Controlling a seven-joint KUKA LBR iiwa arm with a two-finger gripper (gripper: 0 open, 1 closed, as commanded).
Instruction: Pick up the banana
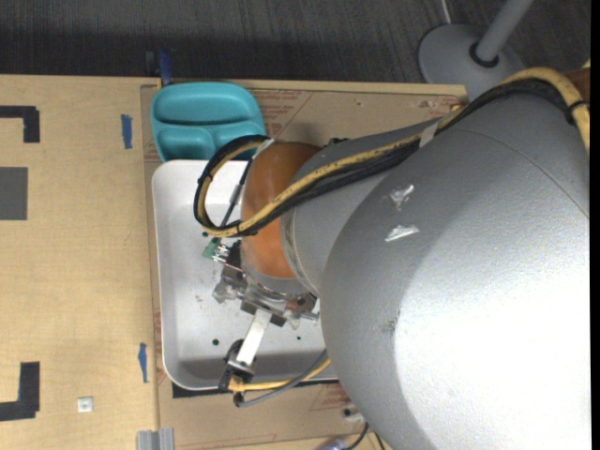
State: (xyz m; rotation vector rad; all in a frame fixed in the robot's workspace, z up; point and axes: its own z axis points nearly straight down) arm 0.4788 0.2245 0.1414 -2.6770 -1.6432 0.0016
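The arm (450, 251) has a smooth grey shell with a soft metallic sheen, catching small bright glints. Its orange band (272, 214) looks like smooth, slightly glossy plastic. Black and yellow cables (309, 181) along it seem rubber-sheathed and matt. The gripper (253, 312) is bare, dull metal with a white plastic-looking part. The white bin (178, 279) is smooth matt plastic, lightly speckled. The teal tray (202, 115) at the worktop's far edge is glossy moulded plastic. The worktop (75, 251) looks like matt tan cardboard or wood.
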